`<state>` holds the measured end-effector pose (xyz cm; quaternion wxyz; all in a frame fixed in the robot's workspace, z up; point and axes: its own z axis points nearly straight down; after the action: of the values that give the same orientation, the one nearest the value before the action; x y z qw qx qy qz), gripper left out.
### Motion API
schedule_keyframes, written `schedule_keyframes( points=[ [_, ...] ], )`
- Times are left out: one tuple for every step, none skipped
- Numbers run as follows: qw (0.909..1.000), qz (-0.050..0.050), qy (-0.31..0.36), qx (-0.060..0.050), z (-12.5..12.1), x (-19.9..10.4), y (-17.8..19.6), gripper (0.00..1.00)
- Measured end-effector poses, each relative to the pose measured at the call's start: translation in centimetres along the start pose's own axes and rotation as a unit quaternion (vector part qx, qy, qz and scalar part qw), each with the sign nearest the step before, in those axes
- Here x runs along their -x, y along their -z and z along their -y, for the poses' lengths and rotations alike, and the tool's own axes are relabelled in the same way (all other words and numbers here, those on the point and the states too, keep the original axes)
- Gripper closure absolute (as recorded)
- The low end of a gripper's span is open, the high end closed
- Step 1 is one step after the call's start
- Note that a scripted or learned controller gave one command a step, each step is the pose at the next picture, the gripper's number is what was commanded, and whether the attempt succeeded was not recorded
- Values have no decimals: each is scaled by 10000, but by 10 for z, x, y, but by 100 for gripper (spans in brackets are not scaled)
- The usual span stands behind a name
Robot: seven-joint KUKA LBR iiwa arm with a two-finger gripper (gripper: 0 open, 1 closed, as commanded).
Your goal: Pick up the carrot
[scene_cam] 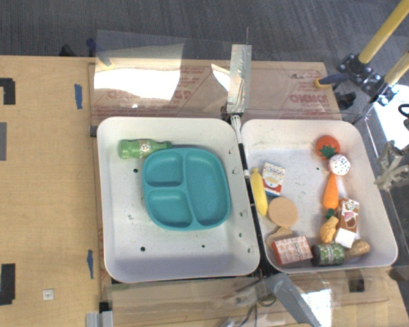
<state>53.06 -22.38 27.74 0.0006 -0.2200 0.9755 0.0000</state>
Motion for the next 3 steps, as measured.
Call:
schedule_keyframes(
  points=[
    [9956,62,932,-78,-4,-7,154,100],
    [9609,1,2769,11,-17,-34,15,100],
    [8938,24,4484,-41,-3,-2,150,100]
  ],
)
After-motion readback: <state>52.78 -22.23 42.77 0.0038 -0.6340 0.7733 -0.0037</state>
